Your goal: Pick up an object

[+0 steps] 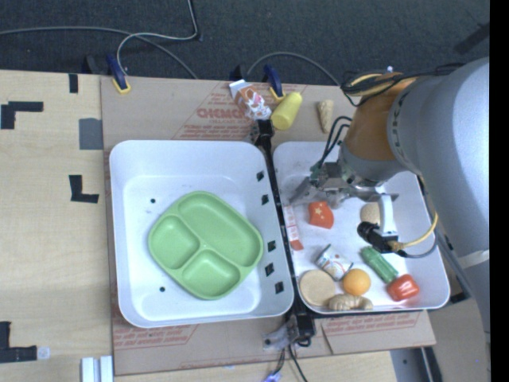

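Red is marking the likeliest target: a small red strawberry-like piece (320,214) is lying in the right bin (436,273), and every other place below is being given relative to it. Just above it and slightly to its left, the end effector (314,185) is hovering, its thin dark fingers spreading apart in a released pose with nothing between them. The grey arm (445,126) with its orange band (374,130) is reaching in from the piece's right.

Further from the red piece, toward the near rim of the bin, an orange ball (357,281), a round cracker-like disc (316,287), a tan peanut-shaped item (347,302), a green cylinder (379,263) and a red pepper-like piece (402,288) are crowding together. To its far left, a green divided plate (206,244) is sitting in the left bin (131,165). Beyond the bins, on the counter (48,237), a yellow item (286,110) is resting.

As a judgement, the step in hand is the descent onto the red piece. Doing it well is meaning centring the fingers over the piece before lowering, keeping them wide until they are straddling it, and closing only once both tips are sitting beside its flanks. The piece is looking small and rounded, so an off-centre squeeze is risking a squirt sideways toward the bin's divider
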`<action>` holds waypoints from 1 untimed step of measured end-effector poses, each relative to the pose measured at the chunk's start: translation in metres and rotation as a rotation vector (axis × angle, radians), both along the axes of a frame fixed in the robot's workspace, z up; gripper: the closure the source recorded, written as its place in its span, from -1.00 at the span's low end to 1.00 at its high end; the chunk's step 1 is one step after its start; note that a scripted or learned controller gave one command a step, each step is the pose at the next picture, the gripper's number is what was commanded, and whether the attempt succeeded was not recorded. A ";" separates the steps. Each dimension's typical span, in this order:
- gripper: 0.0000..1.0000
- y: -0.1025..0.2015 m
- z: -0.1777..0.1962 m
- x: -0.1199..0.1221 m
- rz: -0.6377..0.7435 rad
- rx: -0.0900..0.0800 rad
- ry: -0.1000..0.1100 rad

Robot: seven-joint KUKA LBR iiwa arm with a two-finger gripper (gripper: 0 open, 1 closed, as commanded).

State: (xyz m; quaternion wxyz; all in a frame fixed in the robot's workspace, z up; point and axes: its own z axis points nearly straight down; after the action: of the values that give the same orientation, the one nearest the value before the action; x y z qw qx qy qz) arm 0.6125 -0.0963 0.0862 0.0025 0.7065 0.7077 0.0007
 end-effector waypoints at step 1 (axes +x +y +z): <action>-1.00 -0.005 0.000 -0.005 0.001 0.001 0.000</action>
State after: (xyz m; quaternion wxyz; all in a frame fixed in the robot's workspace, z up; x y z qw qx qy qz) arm 0.6079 -0.1013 0.0863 0.0021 0.7062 0.7080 0.0012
